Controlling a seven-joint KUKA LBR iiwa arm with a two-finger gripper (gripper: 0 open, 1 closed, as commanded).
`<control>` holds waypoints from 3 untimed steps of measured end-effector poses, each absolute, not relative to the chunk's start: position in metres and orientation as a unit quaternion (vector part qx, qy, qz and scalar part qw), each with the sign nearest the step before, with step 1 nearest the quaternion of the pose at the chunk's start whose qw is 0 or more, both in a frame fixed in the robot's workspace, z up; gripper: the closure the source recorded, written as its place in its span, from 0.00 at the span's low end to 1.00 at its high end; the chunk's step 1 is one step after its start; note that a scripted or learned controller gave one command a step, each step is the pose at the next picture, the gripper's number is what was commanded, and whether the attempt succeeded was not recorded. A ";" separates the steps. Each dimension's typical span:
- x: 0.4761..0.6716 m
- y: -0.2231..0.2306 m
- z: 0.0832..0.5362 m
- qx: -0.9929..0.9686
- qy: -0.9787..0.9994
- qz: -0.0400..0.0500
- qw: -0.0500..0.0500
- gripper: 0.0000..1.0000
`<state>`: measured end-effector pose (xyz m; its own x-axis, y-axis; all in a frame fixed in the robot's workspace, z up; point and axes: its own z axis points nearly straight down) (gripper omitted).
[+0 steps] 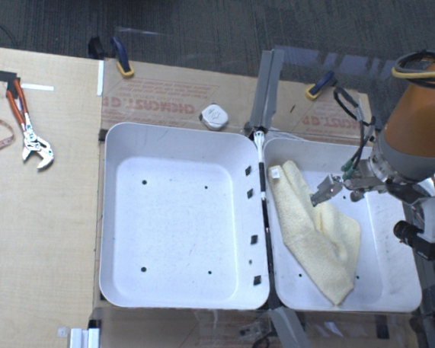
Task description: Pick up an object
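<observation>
Single fixed camera, mounted above the bench (pixel 32 266), looking down at a slant, far edge of the bench and dark floor (pixel 217 16) along the top of frame. Both white bins are in the field, the left bin (pixel 106 220) near centre and the right bin (pixel 396 301) toward the right edge, where the arm (pixel 423 105) enters. Standoff is moderate: both bins fit whole with bench margin at left, wrench (pixel 30 136) included.

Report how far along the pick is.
Done: the end effector has reached the right bin, at the upper edge of the cream towel. In hand: nothing visibly lifted; the towel lies flat in the bin. Left: grasp it and raise it clear.
</observation>
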<state>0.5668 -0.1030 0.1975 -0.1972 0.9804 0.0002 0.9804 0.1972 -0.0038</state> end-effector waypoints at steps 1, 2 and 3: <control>0.555 -0.123 0.091 -0.628 -0.778 0.000 0.000 0.00; 0.555 -0.124 0.097 -0.630 -0.777 0.001 0.001 1.00; 0.587 -0.069 0.189 -0.646 -0.763 0.002 0.001 1.00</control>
